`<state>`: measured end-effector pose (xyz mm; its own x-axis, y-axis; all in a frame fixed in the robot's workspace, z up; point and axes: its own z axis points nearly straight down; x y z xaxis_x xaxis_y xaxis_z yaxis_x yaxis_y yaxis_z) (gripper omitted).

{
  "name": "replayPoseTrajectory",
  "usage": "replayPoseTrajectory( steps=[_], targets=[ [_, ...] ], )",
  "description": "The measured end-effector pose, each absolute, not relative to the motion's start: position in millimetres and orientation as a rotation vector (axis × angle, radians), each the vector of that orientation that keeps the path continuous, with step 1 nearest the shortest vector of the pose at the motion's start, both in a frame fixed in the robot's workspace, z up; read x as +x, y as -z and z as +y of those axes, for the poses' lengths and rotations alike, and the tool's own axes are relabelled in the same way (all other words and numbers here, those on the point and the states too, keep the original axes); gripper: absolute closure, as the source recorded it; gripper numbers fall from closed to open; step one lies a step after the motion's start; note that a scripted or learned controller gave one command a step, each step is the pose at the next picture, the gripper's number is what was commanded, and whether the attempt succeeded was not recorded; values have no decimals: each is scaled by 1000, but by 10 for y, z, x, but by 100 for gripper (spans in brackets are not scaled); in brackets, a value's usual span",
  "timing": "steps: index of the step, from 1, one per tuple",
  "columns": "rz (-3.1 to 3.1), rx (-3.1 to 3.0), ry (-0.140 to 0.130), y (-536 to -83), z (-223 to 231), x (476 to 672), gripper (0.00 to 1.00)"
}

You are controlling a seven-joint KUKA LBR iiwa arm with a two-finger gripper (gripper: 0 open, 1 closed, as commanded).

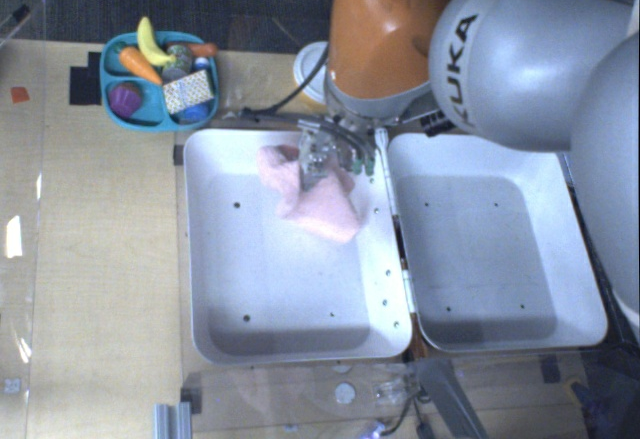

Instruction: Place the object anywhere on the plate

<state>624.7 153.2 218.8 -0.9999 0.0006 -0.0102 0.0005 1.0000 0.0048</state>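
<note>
A soft pink object (325,209) lies in the upper right part of the left white bin (215,257). My gripper (327,157) hangs right over the pink object's upper edge, touching or nearly touching it, and the wrist hides part of it. A blue divided plate (112,112) sits on the bench beyond the left bin's far left corner. It holds a toy banana (150,42), a carrot (138,64), a purple piece (126,99) and a speckled block (189,90).
The right white bin (500,317) lies beside the left one, partly under the arm. A white round rim (308,67) peeks out behind the orange band. A black patch (84,84) lies left of the plate on the wooden bench.
</note>
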Motion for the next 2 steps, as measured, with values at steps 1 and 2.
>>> replayPoseTrajectory(
  steps=[1,2],
  targets=[
    [3133,-6,-7,-2246,2014,6050,100],
    [3133,-5,-8,-2249,2012,6052,0]
  ],
)
